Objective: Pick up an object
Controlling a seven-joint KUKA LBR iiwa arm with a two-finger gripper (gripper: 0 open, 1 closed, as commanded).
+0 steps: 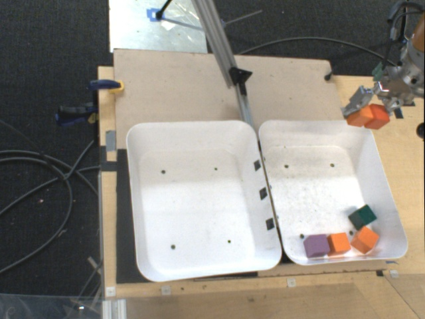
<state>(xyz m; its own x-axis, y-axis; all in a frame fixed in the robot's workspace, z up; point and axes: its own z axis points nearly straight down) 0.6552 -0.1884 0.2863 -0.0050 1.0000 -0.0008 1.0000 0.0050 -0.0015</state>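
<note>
Jaws (369,113) of the arm are clenching an orange block (368,116) at about two o'clock in the camera view, holding it lifted just past the far right corner of the right bin (319,148). By that showing, the pick itself is looking done: the block is sitting between the fingers, off the bin floor, and what is left is only to keep it secure or carry it on, should anything more be wanted.

Going from largest down, the surface (172,85) is carrying both bins side by side. At about nine o'clock the left bin (192,135) is showing only its white floor. Across from it, the right bin is holding four small blocks bunched in its near right corner at about five o'clock: a dark green block (362,216) farthest back, a second orange block (364,240) just below it, another orange one (339,243) beside that, and a purple block (317,245) at the left end of the row. These are lying well apart from the lifted piece.
</note>
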